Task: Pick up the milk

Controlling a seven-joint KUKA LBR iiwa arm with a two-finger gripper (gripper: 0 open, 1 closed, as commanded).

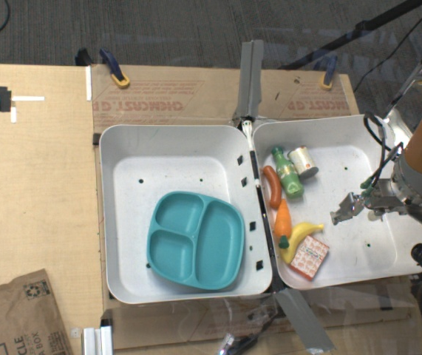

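Observation:
The milk is a small white carton with a red pattern. It lies flat near the front left corner of the right bin, touching the banana. My gripper hangs over the middle of the right bin. It is up and to the right of the carton and clear of it. The arm comes in from the right edge. Nothing shows in the gripper.
A carrot, a red sausage, a green bottle and a small can lie along the right bin's left side. A teal divided plate sits in the left bin.

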